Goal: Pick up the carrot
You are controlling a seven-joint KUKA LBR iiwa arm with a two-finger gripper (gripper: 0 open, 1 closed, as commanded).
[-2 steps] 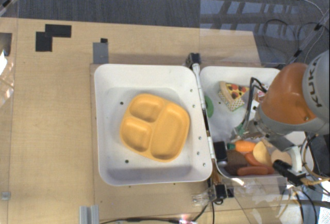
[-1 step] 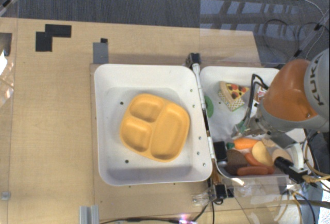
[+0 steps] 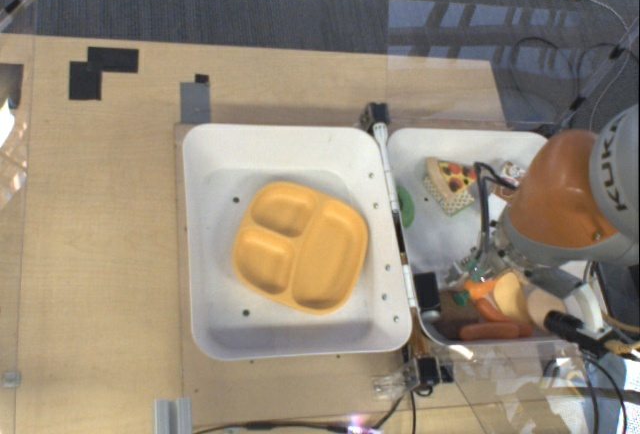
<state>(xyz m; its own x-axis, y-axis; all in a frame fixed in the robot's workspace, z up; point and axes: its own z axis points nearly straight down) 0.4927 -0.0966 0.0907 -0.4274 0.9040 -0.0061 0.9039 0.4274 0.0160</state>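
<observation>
The carrot [image 3: 481, 289] is a small orange piece with a green top, lying in the front part of the right bin [image 3: 425, 222]. My gripper [image 3: 472, 271] comes down just above and against the carrot, under the orange band of the arm [image 3: 560, 194]. The arm's body hides most of the gripper and part of the carrot.
A red sausage [image 3: 492, 330] and a pale round piece [image 3: 510, 298] lie beside the carrot. A pizza slice [image 3: 449, 181] sits at the back of the right bin, and a green item [image 3: 404, 203] by its left wall. The left bin [image 3: 210, 322] holds a yellow divided plate [image 3: 300, 245].
</observation>
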